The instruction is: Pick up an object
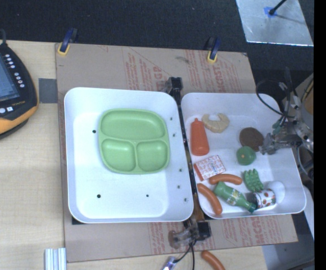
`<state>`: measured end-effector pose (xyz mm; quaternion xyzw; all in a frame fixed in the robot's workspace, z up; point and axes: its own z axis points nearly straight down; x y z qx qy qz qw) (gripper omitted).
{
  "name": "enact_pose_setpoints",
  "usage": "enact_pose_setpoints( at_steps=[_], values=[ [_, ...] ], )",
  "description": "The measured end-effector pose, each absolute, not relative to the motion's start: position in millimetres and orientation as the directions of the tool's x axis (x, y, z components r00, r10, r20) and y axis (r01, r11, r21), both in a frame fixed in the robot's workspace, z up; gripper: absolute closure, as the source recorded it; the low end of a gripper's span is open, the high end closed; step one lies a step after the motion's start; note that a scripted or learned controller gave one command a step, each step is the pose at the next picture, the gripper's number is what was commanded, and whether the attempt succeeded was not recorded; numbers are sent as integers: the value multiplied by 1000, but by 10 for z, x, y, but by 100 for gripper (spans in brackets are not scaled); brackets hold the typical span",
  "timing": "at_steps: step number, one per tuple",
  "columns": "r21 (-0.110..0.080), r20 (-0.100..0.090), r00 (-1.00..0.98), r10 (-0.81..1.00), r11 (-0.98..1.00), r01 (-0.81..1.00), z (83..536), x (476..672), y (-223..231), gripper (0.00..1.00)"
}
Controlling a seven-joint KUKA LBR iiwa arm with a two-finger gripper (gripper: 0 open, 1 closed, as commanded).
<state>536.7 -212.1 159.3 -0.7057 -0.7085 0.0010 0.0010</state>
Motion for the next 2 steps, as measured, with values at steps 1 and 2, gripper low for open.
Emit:
enact_pose_setpoints(
  at_steps=[1,2],
  values=[
    [-2,0,-3,1000,3,1000,2149,5547,-2121,100],
    [-2,1,-3,1000,3,1000,2081,5986,-2119,100]
  ],
)
